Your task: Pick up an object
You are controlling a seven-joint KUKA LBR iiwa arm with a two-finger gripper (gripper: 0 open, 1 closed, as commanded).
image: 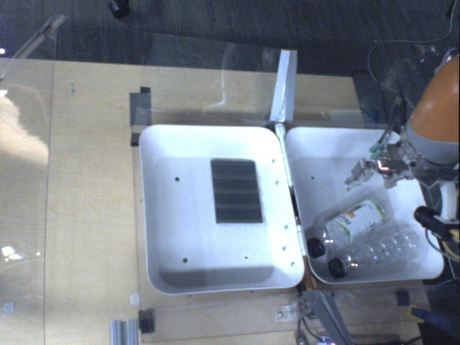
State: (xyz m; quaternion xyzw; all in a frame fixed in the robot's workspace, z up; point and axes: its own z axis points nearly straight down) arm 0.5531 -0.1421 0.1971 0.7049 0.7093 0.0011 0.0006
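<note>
Two bottles lie in the right bin (pixel 316 146), both on their sides with black caps pointing away from the arm: a labelled bottle (pixel 353 221) and, just beyond it toward the bin's near rim, a clear bottle (pixel 377 250). They sit close together, possibly touching along their lengths. My gripper (pixel 368 169) hangs over the same bin, short of the labelled bottle, with nothing between its fingers; from this slant I read them as spread apart, though the detail is small.

Both targets are round and smooth, so I judge the main risk to be rolling: if the fingers come down off the bottle's axis, it could squirt sideways into its neighbour or against the bin wall. Closing along the length instead of across the body would likely slip off too. The clear bottle is hard to make out against the white floor, so I'd trust the labelled one more. The dark ridged pad (pixel 236 190) in the left bin (pixel 165 149) lies well apart from the fingers.
</note>
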